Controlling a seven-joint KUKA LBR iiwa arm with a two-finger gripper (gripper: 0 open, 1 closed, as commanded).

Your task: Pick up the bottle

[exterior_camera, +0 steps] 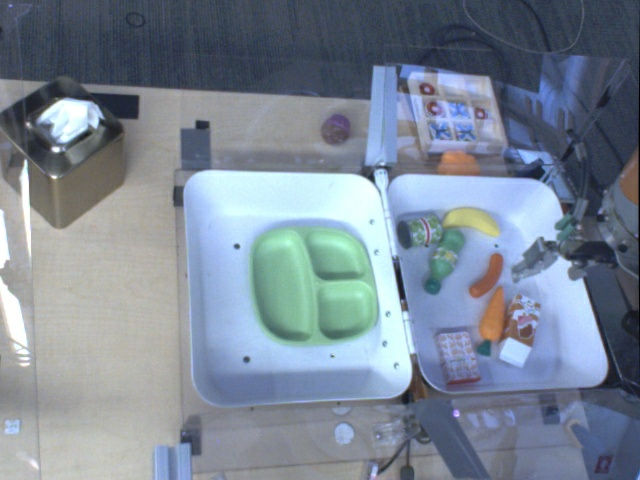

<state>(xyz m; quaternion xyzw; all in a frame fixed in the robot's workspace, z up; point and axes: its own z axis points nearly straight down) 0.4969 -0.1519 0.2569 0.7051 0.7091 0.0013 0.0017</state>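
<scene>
The green bottle (443,260) lies tilted in the right bin (570,208), near its left wall, with its cap end pointing toward the front. My gripper (548,268) hovers at the bin's right side, well to the right of the bottle. Its fingers (528,260) are spread open and hold nothing. An orange sausage-shaped toy (486,275) lies between the bottle and the gripper.
The right bin also holds a can (420,231) and a banana (472,220) behind the bottle, plus a carrot (492,315), a brown packet (522,317) and a small box (456,355) toward the front. A green divided plate (313,283) sits in the left bin (215,298).
</scene>
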